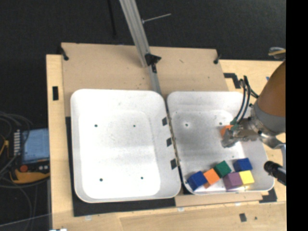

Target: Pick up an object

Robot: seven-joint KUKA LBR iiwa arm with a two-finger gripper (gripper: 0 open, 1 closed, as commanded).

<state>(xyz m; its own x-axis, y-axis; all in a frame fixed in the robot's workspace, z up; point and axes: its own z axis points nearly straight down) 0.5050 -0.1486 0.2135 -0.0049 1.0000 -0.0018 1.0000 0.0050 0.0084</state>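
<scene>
In the right bin [202,105] my gripper [230,137] hangs low over the bin's right half, reaching in from the right. A small orange object [224,130] peeks out at its left tip, mostly hidden by the gripper; I cannot tell whether it is held. Along the bin's front edge lies a cluster of blocks: a blue one [196,179], an orange one [211,176], a green one [222,169], a purple one [233,180], a yellow one [247,177] and a second blue one [242,165].
The left bin [118,143] sits beside the right one, with a row of clips on the shared rim. A slanted metal post [137,28] rises behind the bins. Cables and a blue box [36,146] lie off the bench at left.
</scene>
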